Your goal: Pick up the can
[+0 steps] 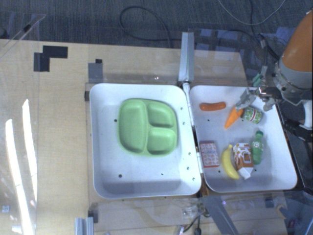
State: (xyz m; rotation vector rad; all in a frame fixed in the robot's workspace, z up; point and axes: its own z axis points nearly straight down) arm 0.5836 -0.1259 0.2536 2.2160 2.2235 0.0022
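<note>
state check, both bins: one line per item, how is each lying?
green tray: flat in the left bin, compartments up
can: on its side, right bin, just below the tool
carrot: lying flat, touching the can
sausage: lying flat
banana: lying flat
green bottle: on its side
small carton: lying flat
card box: flat, face up

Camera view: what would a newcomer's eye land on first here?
The green tray in the middle of the left bin stands out first. Next comes the cluster in the right bin: sausage and carrot at the far side, banana and bottle nearer. The gripper hangs just above the can at that bin's far right.
</note>
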